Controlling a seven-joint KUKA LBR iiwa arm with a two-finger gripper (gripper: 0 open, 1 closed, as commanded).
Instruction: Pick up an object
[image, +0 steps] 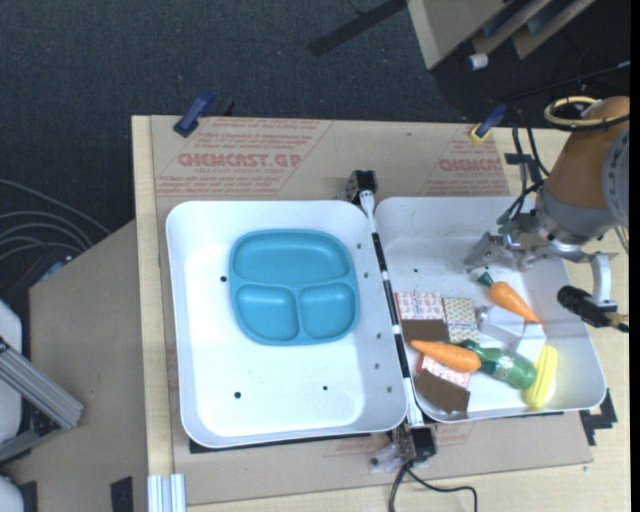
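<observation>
My arm (585, 175) reaches in from the right edge of the camera view, its orange band above the grey wrist, which bends downward and toward the left. My gripper (487, 262) hangs low at the end of that wrist, its pale metal fingers (478, 255) pointing down and left. The angle from above does not let me say how the fingers stand, and nothing shows between them.

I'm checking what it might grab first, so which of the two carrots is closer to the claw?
The upper carrot, lying alone just below the claw. The other carrot sits lower in the pile, against the green toy.
</observation>
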